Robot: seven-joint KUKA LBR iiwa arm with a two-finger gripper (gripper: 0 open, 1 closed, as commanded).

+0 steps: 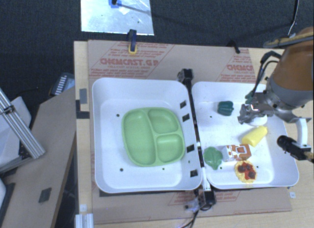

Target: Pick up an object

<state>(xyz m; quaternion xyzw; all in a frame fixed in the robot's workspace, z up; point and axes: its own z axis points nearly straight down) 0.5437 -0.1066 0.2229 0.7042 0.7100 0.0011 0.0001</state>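
Gripper (251,114) low over right bin (284,173) — open or closed, cannot tell. Yellow toy (254,135) just below it, green toy (225,107) to its left — both apart.

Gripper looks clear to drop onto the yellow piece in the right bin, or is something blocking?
Probably yes. The gripper hangs just above the yellow piece, which lies bare on the right bin floor. The small carton sits apart below it; nothing lies on top.
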